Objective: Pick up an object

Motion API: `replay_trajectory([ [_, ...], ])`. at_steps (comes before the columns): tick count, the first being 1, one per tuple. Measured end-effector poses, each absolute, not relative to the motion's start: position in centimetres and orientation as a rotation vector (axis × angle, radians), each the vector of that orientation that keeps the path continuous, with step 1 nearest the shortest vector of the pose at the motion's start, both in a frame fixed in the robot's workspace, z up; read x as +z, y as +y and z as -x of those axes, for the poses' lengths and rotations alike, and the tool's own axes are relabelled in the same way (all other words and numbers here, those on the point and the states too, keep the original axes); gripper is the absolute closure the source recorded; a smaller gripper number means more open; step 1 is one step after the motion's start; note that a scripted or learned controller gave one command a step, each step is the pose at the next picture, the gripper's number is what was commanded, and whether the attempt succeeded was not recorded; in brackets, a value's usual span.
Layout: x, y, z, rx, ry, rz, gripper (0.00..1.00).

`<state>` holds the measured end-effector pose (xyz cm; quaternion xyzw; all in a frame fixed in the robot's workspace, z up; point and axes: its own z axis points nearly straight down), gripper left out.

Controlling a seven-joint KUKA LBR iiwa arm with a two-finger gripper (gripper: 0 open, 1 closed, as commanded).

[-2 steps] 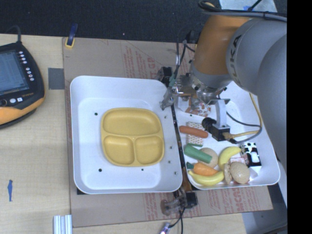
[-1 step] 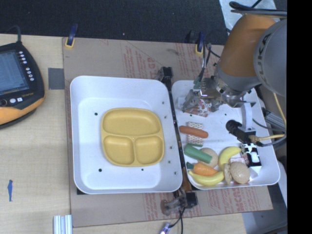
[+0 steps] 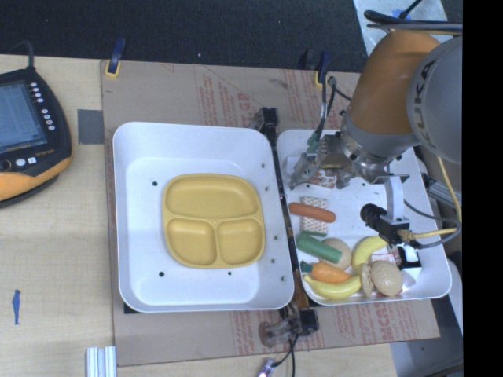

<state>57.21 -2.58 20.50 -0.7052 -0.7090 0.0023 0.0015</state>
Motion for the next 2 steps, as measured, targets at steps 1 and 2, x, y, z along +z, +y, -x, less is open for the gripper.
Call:
replay_trajectory([
  [1,21.6,-3.4,-56.9,0.003,-2.226,2.216,1.0],
  [2,20.9,1.1,-56.3,0.007,-2.229,2.211,1.0],
])
